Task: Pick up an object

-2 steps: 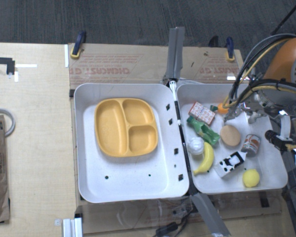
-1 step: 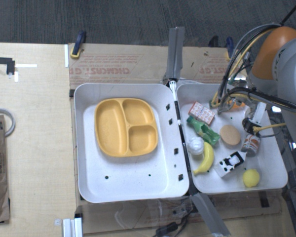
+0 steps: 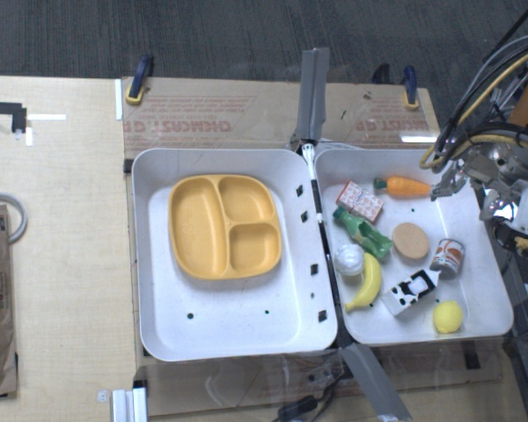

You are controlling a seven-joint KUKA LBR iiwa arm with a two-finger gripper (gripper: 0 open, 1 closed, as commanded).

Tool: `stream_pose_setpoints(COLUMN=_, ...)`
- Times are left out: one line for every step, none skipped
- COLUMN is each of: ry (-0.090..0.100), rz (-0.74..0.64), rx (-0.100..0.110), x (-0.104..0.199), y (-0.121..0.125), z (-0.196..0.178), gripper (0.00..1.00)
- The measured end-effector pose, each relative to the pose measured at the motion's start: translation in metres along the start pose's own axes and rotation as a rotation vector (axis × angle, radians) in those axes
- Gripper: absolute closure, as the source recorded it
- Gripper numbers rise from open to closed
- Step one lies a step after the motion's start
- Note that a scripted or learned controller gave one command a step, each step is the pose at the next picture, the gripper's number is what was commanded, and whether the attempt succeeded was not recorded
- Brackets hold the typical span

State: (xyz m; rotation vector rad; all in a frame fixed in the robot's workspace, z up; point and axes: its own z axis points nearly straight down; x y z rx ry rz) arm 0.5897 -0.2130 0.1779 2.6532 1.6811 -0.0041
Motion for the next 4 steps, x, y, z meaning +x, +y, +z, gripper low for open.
stream_pose_setpoints(ry=0.002, rz=0.068, rx=-0.001, x=0.021, y=0.03, z=0.049, gripper=0.0)
stream_pose_setpoints(ry=0.004, rz=0.01, rx=-0.013, x=-0.005, y=-0.087, z=0.08, gripper=0.0)
stream_pose_setpoints(ry=0.016, rz=0.135, rx=-0.01, x=-0.036, y=-0.095, z=0.08, gripper=0.0)
stream_pose_setpoints(ry=0.007, rz=0.352, rx=0.015, x=-0.007, y=-0.044, z=0.089, gripper=0.0)
